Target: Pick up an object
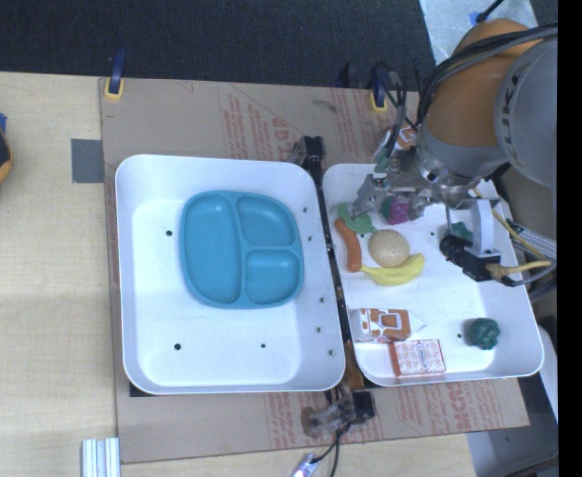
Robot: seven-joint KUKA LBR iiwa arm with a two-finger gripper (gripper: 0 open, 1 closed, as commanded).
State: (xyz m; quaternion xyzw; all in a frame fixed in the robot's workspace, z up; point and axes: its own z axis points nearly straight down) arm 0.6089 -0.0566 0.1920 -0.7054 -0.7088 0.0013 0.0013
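from the camera view above the bench, the gripper (395,189) sits low over the far end of the right bin (529,361), right by the rim that faces the top of the frame, with the grey arm (500,87) and its orange band coming in from the right; whether the claw is apart or together cannot be told here, since the wrist and cables hide it. just beside it lie a small green piece (356,217) and what looks like a purple piece (400,210), though both are partly masked and hard to name. a little nearer the viewer lie a round beige ball (389,246), a yellow banana (395,271) curving beneath it with its long axis running left to right, and an orange carrot (349,244) lying along the bin's left wall. the likeliest target is the cluster just below the claw, toward the viewer. room is tight there: the far rim and the left wall are close, and the items crowd each other. further toward the viewer lie two small cartons (400,341) and a dark green lump (484,333), set apart with more open floor. the left bin (152,356) holds a blue divided tray (241,246)
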